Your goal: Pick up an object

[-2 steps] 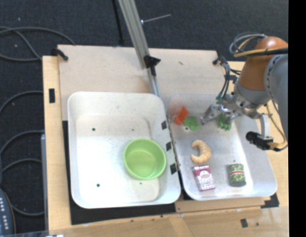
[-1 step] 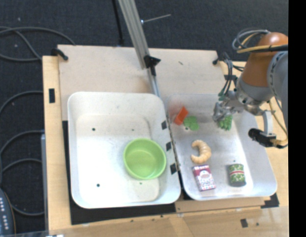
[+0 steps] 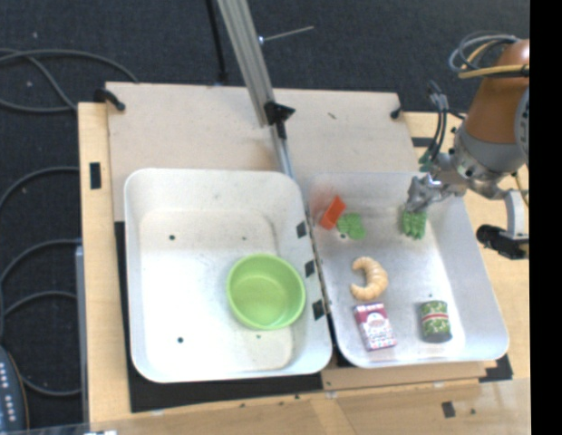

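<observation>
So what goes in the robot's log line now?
gripper | over right white bin | at small green toy | lift: not yet

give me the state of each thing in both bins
green bowl: upright, open side up, in the left bin
croissant: lying flat, right bin
red carton: lying on its side
green can: lying down
orange block: touching a green piece
green toy: right under the gripper

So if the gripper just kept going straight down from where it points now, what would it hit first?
Most likely the green toy at the top of the right bin. The gripper sits just above it, pointing down. How much height remains between them is unclear from this slanted view.
</observation>
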{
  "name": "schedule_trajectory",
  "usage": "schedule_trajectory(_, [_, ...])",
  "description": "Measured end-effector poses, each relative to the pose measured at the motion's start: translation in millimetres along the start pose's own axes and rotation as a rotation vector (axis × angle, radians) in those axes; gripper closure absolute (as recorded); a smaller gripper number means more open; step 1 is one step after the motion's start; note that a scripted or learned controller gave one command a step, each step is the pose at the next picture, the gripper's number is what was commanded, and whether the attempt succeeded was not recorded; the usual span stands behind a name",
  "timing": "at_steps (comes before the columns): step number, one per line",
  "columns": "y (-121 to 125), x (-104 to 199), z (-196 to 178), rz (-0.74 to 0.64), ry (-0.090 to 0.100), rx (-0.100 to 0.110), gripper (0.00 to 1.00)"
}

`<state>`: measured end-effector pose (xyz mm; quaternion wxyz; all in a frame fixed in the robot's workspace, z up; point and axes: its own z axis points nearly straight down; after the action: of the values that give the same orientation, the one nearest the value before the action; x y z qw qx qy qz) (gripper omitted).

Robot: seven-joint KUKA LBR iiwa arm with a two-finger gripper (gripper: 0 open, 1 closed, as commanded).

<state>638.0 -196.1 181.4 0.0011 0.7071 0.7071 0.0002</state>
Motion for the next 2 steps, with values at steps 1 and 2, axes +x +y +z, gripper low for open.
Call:
schedule_trajectory(1, [9, 4, -52, -0.003, 0.000, -0.001, 1.00])
schedule_trajectory(2, [10, 2, -98, -0.005, 0.000, -0.004, 1.00])
